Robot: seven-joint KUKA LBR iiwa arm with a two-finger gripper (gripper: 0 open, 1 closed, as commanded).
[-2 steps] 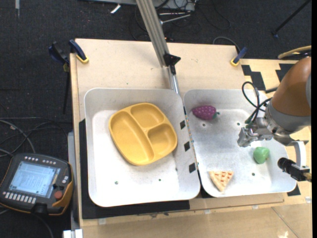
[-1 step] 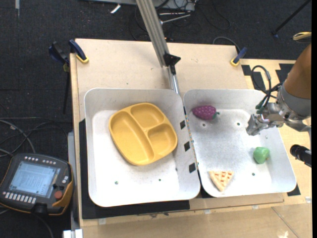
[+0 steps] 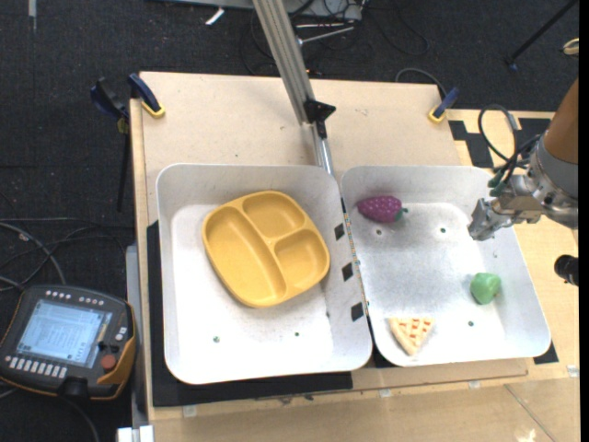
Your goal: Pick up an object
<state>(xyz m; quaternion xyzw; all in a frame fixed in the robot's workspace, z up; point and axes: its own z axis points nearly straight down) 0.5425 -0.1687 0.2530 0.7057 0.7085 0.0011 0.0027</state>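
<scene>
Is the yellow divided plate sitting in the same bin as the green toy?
No, the yellow divided plate lies in the left bin, while the green toy lies in the right bin.

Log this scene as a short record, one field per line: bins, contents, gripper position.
left bin: holds a yellow divided plate
right bin: holds a purple toy fruit near the far edge, a green object on the right side, a waffle-like wedge near the front edge
gripper: over the right bin's right edge, above the green object, nothing seen in it
bench: tan board under both bins
</scene>
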